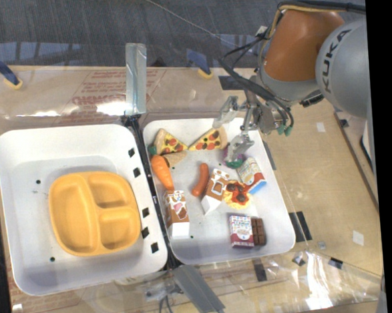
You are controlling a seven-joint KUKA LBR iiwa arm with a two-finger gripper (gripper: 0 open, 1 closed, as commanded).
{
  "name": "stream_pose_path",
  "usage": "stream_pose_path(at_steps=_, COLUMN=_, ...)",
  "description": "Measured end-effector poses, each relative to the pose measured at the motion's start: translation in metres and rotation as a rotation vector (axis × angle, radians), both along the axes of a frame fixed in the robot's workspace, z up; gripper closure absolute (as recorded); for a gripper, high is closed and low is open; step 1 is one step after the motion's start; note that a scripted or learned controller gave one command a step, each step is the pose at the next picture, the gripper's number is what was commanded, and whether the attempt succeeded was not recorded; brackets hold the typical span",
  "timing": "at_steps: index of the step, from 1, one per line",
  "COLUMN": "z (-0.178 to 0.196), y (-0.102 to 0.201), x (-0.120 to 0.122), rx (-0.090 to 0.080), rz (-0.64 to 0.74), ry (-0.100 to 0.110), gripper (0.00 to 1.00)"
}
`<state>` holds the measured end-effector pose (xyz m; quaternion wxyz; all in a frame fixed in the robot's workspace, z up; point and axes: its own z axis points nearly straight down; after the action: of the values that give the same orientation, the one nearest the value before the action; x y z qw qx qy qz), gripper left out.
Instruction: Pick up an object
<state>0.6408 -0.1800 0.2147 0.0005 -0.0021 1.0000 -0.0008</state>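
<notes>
Now two white bins are seen side by side on the bench. In the left bin (13, 219) a yellow tray (93, 212) is laid flat; it looks smooth like plastic and is split into three parts with round corners. In the right bin (281, 230) many small toy foods are piled. Two pizza slices (170, 143) (209, 141), shaped like triangles, are laid near the far wall. An orange carrot (162, 173) is laid by the left wall, and a long red sausage (201, 179) is placed near the middle. A small box (178, 206) is set near the carrot, and a flat pack (245, 230) is laid near the front wall. A little can (250, 173) is tipped near the right wall. The gripper (243, 139) is held over the far right corner of the right bin, above a dark toy (234, 162); how it is set cannot be told
</notes>
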Motion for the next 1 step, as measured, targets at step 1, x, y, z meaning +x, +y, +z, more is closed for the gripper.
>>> stream_pose_path(at_steps=1, z=-0.102, y=0.0671, x=-0.0524, rx=0.002, rz=-0.231, ry=0.001, gripper=0.0)
